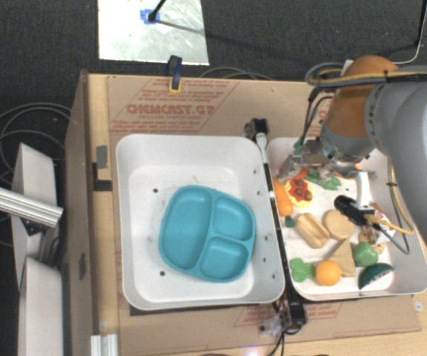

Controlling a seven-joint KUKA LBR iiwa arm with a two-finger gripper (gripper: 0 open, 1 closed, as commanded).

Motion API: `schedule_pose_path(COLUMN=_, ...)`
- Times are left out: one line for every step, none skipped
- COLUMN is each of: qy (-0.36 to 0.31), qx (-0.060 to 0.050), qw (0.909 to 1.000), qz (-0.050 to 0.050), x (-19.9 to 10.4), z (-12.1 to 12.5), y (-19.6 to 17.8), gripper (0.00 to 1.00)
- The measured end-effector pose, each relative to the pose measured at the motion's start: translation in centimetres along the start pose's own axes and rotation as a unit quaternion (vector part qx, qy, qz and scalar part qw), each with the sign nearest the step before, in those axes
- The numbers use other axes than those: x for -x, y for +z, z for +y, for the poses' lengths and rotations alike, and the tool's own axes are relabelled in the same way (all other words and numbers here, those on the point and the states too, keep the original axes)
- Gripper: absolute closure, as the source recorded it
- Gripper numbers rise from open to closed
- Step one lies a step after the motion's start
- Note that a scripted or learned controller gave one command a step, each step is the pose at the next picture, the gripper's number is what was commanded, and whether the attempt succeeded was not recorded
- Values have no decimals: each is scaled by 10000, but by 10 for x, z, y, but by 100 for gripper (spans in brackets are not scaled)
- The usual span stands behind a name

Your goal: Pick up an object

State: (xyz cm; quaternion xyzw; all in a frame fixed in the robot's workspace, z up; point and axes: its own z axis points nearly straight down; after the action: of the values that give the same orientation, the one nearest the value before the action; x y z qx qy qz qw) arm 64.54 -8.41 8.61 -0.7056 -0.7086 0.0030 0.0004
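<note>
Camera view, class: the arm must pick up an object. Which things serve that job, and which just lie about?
Job:
grey arm's gripper
right white bin
orange ball
tan wooden block
green round toy

Lying about:
blue divided plastic tray
left white bin

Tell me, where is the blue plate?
The blue plate lies in the left white bin, by the wall shared with the toy-filled right bin.
</note>
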Motion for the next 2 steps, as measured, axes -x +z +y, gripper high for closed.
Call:
schedule_pose_path(qy=25, qx=-83, qw=10000, qz=21, x=7, z=16, y=0, gripper=0)
schedule_pose_path(qy=12, qx=42, qw=10000, qz=22, x=10, z=7, y=-2, gripper=0)
